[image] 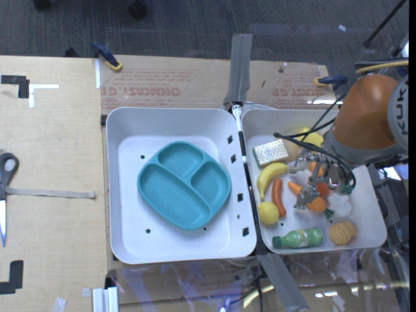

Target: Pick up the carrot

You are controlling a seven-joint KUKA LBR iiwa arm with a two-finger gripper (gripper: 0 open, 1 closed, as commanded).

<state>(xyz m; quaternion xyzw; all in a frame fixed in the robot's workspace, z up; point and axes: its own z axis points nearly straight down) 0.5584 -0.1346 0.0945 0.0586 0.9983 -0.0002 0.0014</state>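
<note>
The carrot (297, 189) is a small orange piece in the middle of the right bin (370, 239), its pointed end facing left. My gripper (311, 186) hangs low right over it, reaching in from the right under the orange-banded wrist (364, 112). The gripper's body and cables hide most of the carrot. An orange rounded part (317, 205) shows just below the gripper; I cannot tell whether it belongs to the carrot.
Around the carrot lie a banana (269, 174), a red sausage (279, 197), a lemon (268, 212), a green bottle (299, 238), a cracker (270, 151) and a brown cookie (342, 233). The left bin (120, 239) holds a blue divided plate (185, 184).
</note>
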